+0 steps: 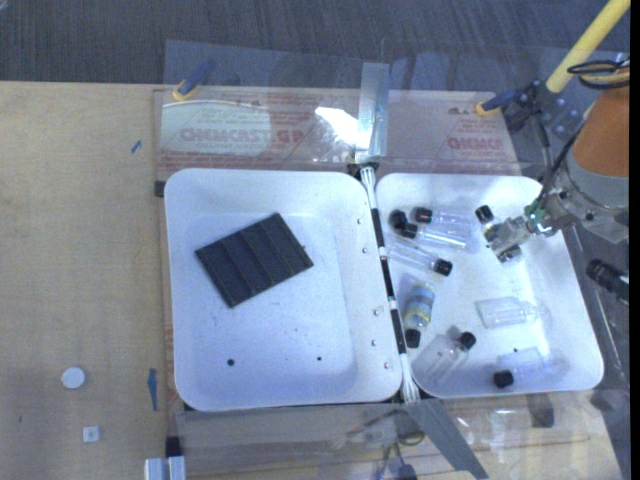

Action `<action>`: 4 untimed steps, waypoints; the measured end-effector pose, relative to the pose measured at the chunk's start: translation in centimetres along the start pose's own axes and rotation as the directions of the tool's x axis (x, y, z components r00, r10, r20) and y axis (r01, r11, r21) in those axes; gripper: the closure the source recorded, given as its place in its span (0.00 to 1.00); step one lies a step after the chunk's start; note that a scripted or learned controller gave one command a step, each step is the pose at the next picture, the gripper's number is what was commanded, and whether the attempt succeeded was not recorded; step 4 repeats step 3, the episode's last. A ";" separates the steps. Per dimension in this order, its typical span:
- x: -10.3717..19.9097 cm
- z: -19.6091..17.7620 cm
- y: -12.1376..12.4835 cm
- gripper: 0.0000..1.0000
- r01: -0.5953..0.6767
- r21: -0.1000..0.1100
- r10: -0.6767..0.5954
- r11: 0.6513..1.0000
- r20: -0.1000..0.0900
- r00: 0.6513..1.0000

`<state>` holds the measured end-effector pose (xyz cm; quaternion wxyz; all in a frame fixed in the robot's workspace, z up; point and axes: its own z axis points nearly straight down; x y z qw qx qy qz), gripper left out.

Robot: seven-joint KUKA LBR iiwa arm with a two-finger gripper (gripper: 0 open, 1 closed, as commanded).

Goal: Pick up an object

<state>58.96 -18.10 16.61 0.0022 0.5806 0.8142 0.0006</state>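
- nearest the bench's front edge, the right bin (585,363) holds clear bottles with black caps: one capped bottle (520,370) by the front rim, another (445,350) just left of it, and a capless one (503,313) a little further in.
- beside the divider lies a bottle with a yellow and blue label (416,306).
- further back, three more black-capped bottles (432,230) lie close together, near the bin's far left corner.
- the left bin (200,368) carries a dark ribbed mat (253,259), lying flat and turned at an angle.
- far right, the gripper (508,236) hangs low over the right bin's back half, with a small black cap (484,212) just beside it; i cannot tell how its grip stands, and no bottle is seen held.
- judged step: the reach, before any grasp. next move calls for settling over one bottle lying apart from its neighbours, then closing across its narrow width.
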 end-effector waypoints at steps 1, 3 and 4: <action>3.2 3.2 3.5 1.00 -0.072 0.003 0.072 0.997 -0.002 0.997; 7.9 -6.2 10.9 1.00 -0.314 0.005 0.314 0.949 -0.001 0.949; 7.9 -6.2 10.9 1.00 -0.314 0.005 0.314 0.949 -0.001 0.949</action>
